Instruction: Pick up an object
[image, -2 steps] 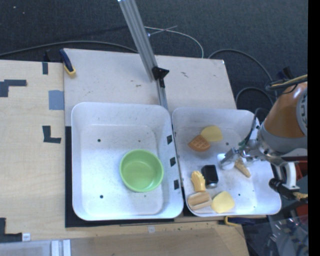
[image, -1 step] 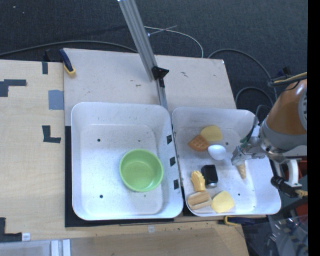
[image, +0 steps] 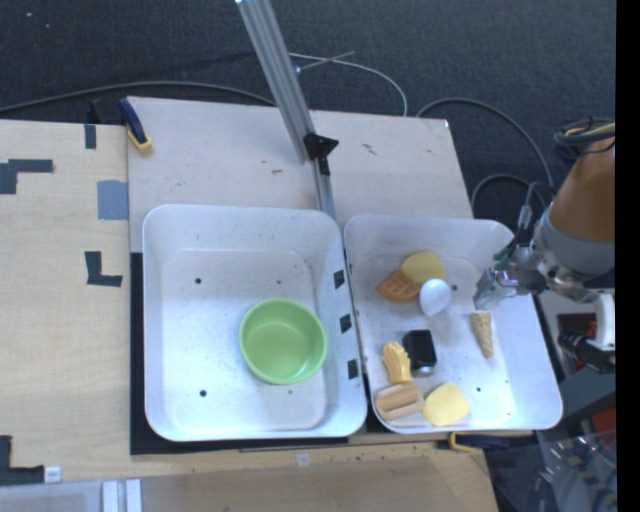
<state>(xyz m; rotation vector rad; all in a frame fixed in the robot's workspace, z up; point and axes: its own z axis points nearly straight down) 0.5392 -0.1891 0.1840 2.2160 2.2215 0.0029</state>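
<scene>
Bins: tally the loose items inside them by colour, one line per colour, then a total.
Green: 1, bowl
Yellow: 3, round piece, small piece, lemon shape
Orange-brown: 1, waffle
White: 1, egg
Black: 1, block
Tan: 2, cone, bun
Total: 9

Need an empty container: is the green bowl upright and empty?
Upright and empty: the green bowl shows its open mouth and bare inside.

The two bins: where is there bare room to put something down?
Left bin: bare floor all around the green bowl, mostly behind and left. Right bin: crowded centre; bare only beyond the cone, toward its right rim.
</scene>
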